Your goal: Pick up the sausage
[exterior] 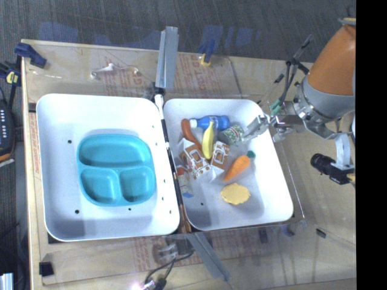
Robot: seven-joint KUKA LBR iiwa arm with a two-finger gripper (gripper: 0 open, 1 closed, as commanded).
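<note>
Right white bin (279, 186) holds sausage (190, 132) beside illegibly printed packets (196, 161); tool (256, 126) state unclear.

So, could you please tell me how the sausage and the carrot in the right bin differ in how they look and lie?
The sausage is reddish brown; the carrot is bright orange with a small green tip. The sausage is an even rod, while the carrot tapers. The sausage lies partly under the banana, at the pile's left; the carrot lies uncovered on its right. Both are long, slanted, and rest in the right bin.
</note>
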